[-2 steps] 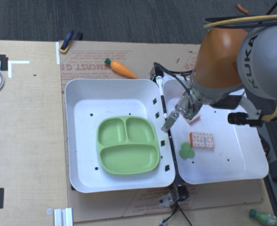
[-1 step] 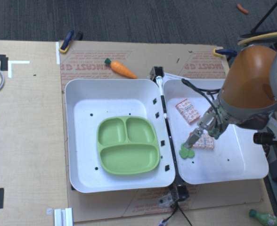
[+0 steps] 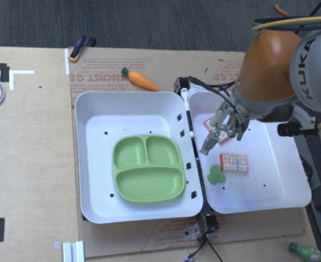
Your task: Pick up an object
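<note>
You see the arm (image 3: 275, 64) coming in from the upper right of the frame, and its gripper (image 3: 218, 135) hangs over the left part of the right bin (image 3: 291, 195). I cannot tell if it grips anything.

Under the gripper lies a reddish packet (image 3: 210, 123), partly hidden. A small patterned box (image 3: 234, 162) lies just below and to the right of the gripper, and a green leafy toy (image 3: 216, 174) is beside it, lower left.

In the left bin (image 3: 89, 146) rests a green divided plate (image 3: 148, 167). A toy carrot (image 3: 140, 79) lies on the cardboard above this bin.
</note>
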`<state>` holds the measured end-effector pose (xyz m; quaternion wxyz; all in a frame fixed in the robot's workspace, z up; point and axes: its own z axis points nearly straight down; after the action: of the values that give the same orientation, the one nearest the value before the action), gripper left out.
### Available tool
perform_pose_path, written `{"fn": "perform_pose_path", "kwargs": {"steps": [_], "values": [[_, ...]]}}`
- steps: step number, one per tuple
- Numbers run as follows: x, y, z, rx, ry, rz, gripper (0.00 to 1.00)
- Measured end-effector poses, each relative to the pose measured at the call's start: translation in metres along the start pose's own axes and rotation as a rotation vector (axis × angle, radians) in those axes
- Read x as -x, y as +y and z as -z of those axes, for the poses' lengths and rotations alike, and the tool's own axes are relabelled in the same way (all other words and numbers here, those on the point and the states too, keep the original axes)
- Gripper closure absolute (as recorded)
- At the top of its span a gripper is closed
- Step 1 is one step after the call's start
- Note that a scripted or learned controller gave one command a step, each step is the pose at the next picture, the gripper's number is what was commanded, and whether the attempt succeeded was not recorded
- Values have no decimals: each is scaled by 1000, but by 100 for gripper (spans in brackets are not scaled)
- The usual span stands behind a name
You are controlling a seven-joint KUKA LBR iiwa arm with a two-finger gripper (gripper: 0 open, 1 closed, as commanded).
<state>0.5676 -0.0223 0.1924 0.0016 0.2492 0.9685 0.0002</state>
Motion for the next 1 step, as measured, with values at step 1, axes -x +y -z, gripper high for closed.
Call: {"fn": "perform_pose_path", "kwargs": {"steps": [1], "values": [[23, 28, 0, 0, 0, 121, 0]]}}
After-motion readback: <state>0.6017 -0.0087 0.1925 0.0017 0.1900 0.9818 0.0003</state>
